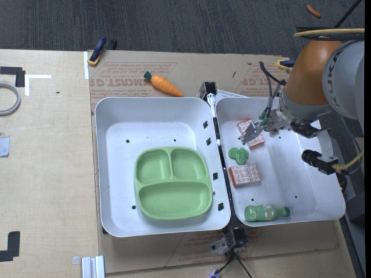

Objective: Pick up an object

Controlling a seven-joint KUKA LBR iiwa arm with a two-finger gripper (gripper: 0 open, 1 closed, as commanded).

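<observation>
We are hovering two-finger gripper [253, 133] low over small red-and-white patterned box [250, 133] at far left of right white bin [324, 204], lining up for pick. Claw state: cannot tell. Green divided plastic tray [173, 182] sitting in left bin [110, 155], untouched.

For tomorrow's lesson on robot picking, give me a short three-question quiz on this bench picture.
1. True or false: the green plate lies in the left bin.
2. Which thing lies outside both bins? A) carrot B) bottle C) box
3. Fill in: the claw hangs above the ___ bin.

Key:
1. True.
2. A, the carrot lies on the cardboard; the bottle and box lie in the right bin.
3. Right.
</observation>
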